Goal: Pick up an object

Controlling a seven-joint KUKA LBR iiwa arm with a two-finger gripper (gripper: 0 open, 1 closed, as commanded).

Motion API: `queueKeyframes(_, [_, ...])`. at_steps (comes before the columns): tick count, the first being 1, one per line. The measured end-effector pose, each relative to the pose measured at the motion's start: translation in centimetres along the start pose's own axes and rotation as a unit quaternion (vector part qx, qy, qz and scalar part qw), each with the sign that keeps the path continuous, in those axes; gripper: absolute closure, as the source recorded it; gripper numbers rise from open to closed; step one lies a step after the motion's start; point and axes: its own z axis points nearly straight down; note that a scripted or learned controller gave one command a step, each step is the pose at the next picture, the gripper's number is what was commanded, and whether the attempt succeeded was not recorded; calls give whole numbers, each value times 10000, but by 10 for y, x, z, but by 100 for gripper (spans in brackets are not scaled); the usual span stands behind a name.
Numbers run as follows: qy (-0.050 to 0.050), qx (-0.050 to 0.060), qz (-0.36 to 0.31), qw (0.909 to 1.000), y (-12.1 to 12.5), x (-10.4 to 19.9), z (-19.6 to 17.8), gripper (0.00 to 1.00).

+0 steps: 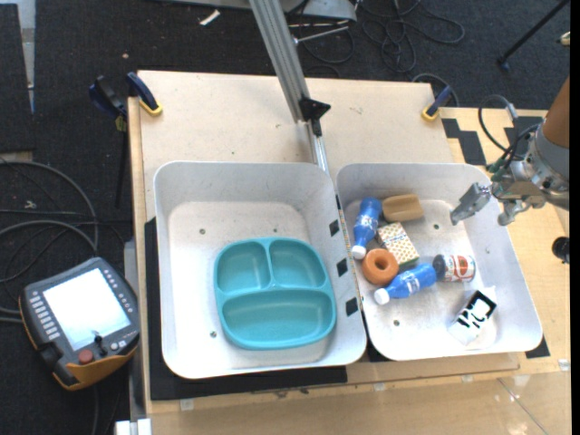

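Currently the gripper (489,203) hangs over the right edge of the right bin (517,284), fingers spread, nothing between them. Objects lie left of and below it: tan block (402,207) nearest, upper blue bottle (365,226), checkered packet (397,240), orange ring (380,265), lower blue bottle (408,283), small can (456,267), black-and-white box (474,314). Further left, a teal divided tray (272,293) sits in the left bin (181,243).

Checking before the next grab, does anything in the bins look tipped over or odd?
Both blue bottles lie on their sides in the right bin, jumbled with a doughnut and other small items. The teal tray sits flat in the left bin. No spills seen.
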Motion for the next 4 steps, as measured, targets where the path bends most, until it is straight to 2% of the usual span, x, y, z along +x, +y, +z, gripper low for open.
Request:
queueKeyframes(1, [0, 0, 0, 10000, 0, 0, 0, 0])
queueKeyframes(2, [-2, 15, 6, 10000, 6, 0, 45, 0])
queueKeyframes(3, [5, 24, -3, 10000, 8, 7, 107, 0])
queueKeyframes(4, [-33, -52, 15, 10000, 11, 5, 135, 0])
